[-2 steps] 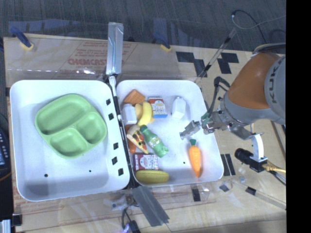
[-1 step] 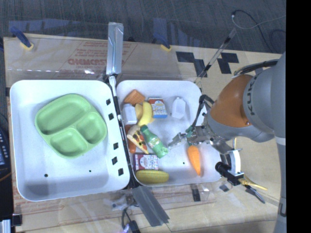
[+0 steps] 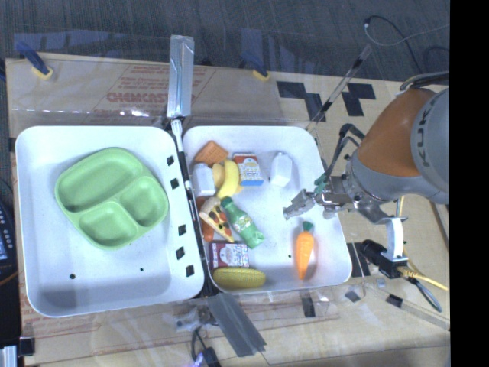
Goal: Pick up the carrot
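Note:
The carrot (image 3: pixel 304 252), orange with a green top, lies in the right bin (image 3: pixel 336 239) near its front right corner, pointing toward the front wall. My gripper (image 3: pixel 298 205) hovers just behind and above the carrot's green end, reaching in over the bin's right wall. Its fingers look spread apart with nothing between them.
The right bin also holds a banana (image 3: pixel 227 177), a green bottle (image 3: pixel 243 225), a corn cob (image 3: pixel 238 278), a small carton (image 3: pixel 249 168), a clear cup (image 3: pixel 280 168) and other toy foods on its left side. In the left bin (image 3: pixel 30 228) lies a green divided plate (image 3: pixel 112 196).

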{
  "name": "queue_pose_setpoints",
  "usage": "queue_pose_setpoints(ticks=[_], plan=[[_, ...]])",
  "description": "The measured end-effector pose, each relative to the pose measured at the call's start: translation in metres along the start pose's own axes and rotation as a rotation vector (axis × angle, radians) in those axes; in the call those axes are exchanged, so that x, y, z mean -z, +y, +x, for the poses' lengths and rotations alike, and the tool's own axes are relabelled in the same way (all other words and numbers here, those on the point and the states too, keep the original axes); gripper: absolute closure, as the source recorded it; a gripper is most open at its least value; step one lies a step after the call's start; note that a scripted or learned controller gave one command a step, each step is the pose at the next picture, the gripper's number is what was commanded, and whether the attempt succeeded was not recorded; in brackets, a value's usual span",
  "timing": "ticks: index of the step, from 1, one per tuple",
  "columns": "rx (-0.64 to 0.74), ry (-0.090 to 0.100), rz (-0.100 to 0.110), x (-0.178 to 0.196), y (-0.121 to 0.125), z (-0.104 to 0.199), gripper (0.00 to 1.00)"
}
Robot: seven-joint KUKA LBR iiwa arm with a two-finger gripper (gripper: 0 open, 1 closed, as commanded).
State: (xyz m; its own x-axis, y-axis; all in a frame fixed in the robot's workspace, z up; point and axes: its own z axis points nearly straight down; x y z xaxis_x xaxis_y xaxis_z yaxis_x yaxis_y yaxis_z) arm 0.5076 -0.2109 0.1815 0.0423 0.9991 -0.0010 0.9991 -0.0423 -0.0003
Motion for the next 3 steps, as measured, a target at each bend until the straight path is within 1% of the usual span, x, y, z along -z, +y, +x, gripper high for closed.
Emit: queue_pose_setpoints(ticks=[1, 2, 3], plan=[[0.045, 0.003, 0.007, -0.078, 0.0, 0.008, 0.0], [0.081, 0.0, -0.001, 0.021, 0.0, -0.001, 0.0], [0.066, 0.003, 0.005, -0.074, -0.032, 0.0, 0.0]])
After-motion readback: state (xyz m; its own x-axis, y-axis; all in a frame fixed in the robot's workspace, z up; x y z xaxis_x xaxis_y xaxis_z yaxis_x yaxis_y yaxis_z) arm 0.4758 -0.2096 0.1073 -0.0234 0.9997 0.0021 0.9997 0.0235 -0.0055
